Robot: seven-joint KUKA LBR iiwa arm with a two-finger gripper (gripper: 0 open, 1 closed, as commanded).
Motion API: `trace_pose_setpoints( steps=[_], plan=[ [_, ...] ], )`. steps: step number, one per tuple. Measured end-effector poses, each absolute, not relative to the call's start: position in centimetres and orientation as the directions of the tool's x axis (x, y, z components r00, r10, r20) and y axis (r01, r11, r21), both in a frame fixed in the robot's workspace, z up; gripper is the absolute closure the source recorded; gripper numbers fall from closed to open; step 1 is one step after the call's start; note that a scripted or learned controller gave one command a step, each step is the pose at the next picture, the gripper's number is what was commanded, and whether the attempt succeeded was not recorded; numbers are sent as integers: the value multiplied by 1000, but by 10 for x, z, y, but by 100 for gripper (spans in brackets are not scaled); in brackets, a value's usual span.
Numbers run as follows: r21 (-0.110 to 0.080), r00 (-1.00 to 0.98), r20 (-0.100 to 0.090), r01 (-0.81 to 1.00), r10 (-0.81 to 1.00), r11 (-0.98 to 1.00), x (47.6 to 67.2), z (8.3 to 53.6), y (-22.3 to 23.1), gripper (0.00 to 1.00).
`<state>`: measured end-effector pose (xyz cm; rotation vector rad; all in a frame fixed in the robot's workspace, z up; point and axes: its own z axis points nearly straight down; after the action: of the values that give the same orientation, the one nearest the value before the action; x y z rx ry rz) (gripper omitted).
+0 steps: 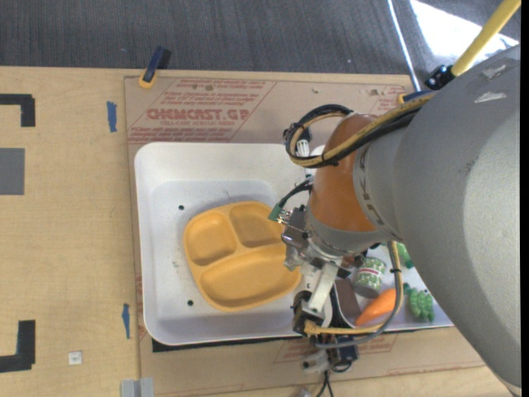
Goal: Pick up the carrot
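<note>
Grey and huge at the right edge, the arm (463, 188) is the nearest thing to us, its orange band (343, 184) bending down over the seam between the two bins.

Reading from the left, we see brown board (66, 222) with black tape marks, then the left bin (157, 180), white and shallow. A yellow tray (235, 255) lies in it, split into three compartments; we make out nothing in any of them.

Just right of the tray, the gripper (310, 308) hangs below the wrist, pointing toward the near rim of the bins, with cables looped around it. We cannot tell from this angle what state it is in, and we see nothing held in it.

Next comes the carrot (378, 305): a short, smooth orange piece, tapering, lying tilted with its higher end toward the right. It sits in the right bin (413, 325), just beside the gripper on the gripper's right and apart from it, partly overlapped by a cable.

Above the carrot we see a small white object with red and green marks (371, 273), too hidden to name. Right of the carrot lies a green knobbly item (421, 303). Most of this bin is hidden under the arm.
</note>
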<state>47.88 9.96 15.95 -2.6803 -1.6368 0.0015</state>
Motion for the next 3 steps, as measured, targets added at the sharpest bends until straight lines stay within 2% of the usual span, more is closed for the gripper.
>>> trace_pose_setpoints(
  steps=[1, 2, 3],
  plan=[
    [8, 296, 10, 955, 955, -296, 484, 107, 101, 100],
    [0, 587, 0, 810, 810, -587, 480, 245, 84, 100],
    [-2, 669, -1, 743, 743, -669, 479, 223, 201, 100]
  ],
)
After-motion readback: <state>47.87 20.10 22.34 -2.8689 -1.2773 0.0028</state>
